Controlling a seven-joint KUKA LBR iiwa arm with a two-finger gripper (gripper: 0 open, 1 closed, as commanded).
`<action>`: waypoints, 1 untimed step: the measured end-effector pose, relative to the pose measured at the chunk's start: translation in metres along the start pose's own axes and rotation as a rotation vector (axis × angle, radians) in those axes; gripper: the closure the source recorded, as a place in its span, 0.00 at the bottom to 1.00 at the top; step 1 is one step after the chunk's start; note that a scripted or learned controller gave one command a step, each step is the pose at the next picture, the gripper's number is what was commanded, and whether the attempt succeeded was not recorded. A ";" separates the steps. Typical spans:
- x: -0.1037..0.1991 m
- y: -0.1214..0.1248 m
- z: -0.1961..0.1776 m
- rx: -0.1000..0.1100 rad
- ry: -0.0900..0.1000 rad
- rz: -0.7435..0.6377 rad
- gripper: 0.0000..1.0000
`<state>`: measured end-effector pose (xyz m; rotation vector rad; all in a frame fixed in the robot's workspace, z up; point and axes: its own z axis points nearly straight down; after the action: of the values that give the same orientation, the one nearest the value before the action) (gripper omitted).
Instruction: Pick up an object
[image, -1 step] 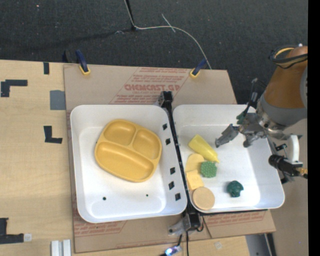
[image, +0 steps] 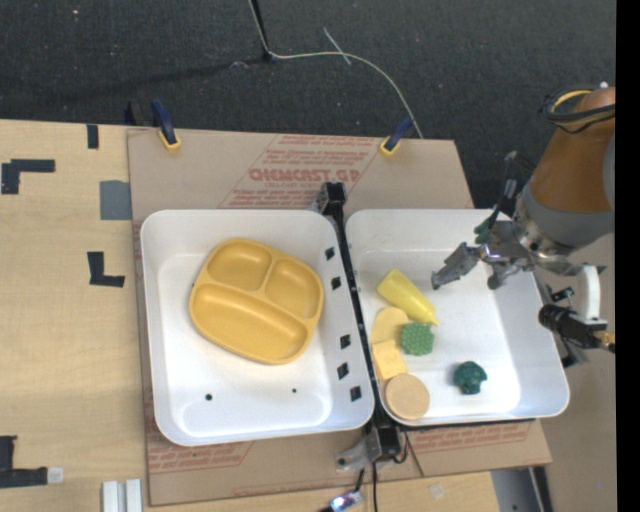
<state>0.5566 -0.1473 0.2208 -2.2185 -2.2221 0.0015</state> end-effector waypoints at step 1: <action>0.004 -0.008 0.048 0.004 0.000 0.001 0.00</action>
<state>0.5481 -0.1429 0.1728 -2.2171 -2.2192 0.0062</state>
